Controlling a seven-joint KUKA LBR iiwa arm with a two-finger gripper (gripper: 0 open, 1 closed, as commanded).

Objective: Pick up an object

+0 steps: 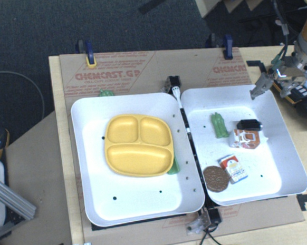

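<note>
In the left bin [96,203] lies one yellow plate [139,145] with three compartments. It sits near the middle of the bin, flat and right way up, probably so that it is easy to reach from above. One small green thing [173,168] shows from under its right edge, touching the plate; most of it is hidden, so I cannot tell what it is.

The right bin [283,151] holds the loose small things, spread apart from each other, which I judge leaves room for fingers to come down around any one of them. I count five there: one green piece [219,125] standing long-ways near the top, one brown round disc [217,178] at the lower left, one red and white packet [234,168] touching the disc on its right, one orange and white packet [248,139] further up, and one black block [248,124] just above that packet, touching it.

Any of these could be the object to pick up; none is lifted yet.

The gripper [260,88] hangs over the top right corner of the right bin, well apart from all the things. It has hold of nothing; how wide it stands I cannot tell
</note>
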